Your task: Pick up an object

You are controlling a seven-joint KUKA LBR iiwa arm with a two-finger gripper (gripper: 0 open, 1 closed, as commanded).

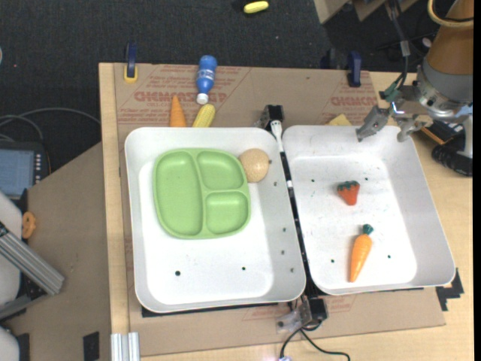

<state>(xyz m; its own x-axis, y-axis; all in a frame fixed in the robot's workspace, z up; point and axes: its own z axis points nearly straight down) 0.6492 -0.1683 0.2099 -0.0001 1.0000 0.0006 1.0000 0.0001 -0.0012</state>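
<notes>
End effector open above right bin rim; arm cropped.

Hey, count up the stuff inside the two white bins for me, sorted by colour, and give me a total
Green: 1, the divided plate
Tan: 1, the round ball-like thing touching the plate's corner
Orange: 1, the carrot
Red: 1, the small strawberry-like piece
Total: 4

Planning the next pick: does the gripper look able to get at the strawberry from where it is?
Probably yes. The gripper hangs over the right bin's far edge, and the strawberry lies alone, with nothing over it.
</notes>
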